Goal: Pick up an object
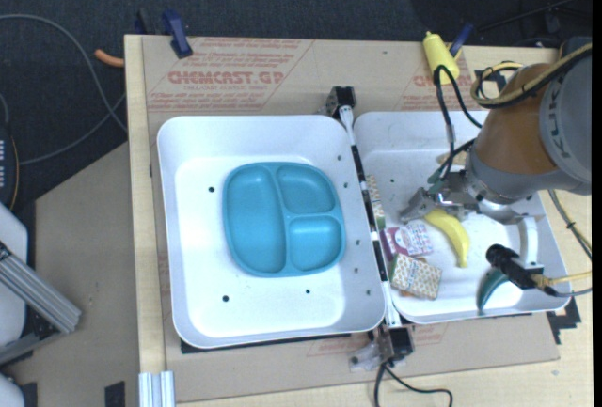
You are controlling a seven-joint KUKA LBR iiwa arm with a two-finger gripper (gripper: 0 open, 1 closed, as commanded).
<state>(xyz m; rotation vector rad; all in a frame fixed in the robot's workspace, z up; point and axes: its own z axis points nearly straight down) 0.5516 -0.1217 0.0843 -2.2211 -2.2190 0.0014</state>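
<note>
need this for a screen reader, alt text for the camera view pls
A grey robot arm's tool hangs over the right bin, beside a banana and small packets. The left bin holds a blue divided plate.

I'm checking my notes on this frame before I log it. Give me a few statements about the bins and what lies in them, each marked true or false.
1. The blue divided plate lies in the left bin. True.
2. The banana lies on the blue plate. False: it lies in the right bin, beside the gripper.
3. The plate has three compartments. True.
4. The patterned packet lies in the left bin. False: it lies in the right bin, near its front edge.
5. The arm reaches over the right bin. True.
</note>
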